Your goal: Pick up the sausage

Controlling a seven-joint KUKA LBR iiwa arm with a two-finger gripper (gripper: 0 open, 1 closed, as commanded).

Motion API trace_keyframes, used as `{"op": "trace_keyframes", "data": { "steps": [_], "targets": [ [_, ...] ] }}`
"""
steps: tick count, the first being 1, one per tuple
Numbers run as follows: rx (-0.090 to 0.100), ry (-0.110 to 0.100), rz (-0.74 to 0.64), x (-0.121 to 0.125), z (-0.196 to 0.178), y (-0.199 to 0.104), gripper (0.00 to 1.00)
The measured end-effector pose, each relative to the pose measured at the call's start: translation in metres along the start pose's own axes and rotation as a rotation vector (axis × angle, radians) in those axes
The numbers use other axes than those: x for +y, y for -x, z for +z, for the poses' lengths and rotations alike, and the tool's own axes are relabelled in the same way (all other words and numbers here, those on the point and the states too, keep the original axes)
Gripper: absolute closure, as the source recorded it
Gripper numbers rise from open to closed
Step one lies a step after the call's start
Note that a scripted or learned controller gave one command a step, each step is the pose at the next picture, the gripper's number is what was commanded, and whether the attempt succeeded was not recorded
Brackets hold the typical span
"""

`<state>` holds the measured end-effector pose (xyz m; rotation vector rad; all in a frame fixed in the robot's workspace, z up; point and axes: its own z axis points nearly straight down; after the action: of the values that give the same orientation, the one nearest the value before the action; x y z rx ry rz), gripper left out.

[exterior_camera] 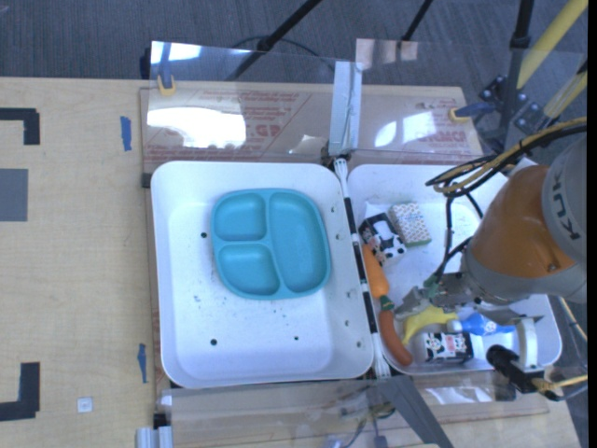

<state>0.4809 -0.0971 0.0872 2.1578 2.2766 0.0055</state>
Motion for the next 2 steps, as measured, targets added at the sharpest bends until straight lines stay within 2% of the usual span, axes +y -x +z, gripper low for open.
{"op": "trace_keyframes", "data": {
  "steps": [1,2],
  "targets": [
    [-0.002,0.008,0.005,0.002,-0.012,0.001,1.00],
    [-0.001,0.000,0.276,0.061,0.000,0.001,1.00]
  ]
}}
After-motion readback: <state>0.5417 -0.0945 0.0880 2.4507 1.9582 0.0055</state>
